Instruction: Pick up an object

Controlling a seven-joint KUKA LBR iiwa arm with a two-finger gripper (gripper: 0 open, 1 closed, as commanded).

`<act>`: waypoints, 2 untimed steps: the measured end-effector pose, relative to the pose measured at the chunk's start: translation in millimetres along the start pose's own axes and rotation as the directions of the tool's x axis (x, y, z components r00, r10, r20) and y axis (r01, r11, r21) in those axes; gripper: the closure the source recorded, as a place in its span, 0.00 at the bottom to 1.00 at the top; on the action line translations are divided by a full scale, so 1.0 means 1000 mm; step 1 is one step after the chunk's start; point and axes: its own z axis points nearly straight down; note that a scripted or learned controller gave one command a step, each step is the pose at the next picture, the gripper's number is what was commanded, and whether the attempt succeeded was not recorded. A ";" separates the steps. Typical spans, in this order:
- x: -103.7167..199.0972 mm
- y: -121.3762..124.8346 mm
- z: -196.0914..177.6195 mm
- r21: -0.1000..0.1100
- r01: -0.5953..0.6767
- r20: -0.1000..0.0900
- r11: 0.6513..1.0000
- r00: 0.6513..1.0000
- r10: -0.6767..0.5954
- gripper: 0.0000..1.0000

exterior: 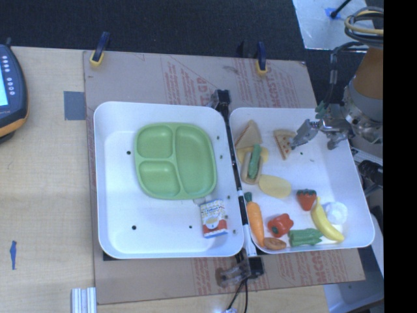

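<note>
Hovering open, the claw (317,135) hangs over the right bin (355,175); cracker (284,142) just beside it

We look down on a pale wood-grain surface (45,194) under even, bright light. Over its middle lies a brown cardboard sheet (182,77) printed with faint red lettering, held at its far edge by a yellow clamp (99,51) and another blue-and-yellow clamp (261,59). A grey square of tape (74,105) sits on the wood just left of the cardboard. At the left edge we see part of a dark handheld pendant (9,87) with an orange rim and small buttons. A small blue mark (13,253) shows near the lower left. Beyond the surface the floor (163,8) is dark carpet, with a light patch (326,12) at the upper right.
</note>
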 end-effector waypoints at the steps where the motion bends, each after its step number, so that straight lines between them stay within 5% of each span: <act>1: -0.033 -0.039 0.073 0.009 -0.004 0.000 1.000 1.000 0.004 0.00; 2: -0.040 -0.076 0.114 0.006 -0.002 -0.002 1.000 1.000 0.002 0.00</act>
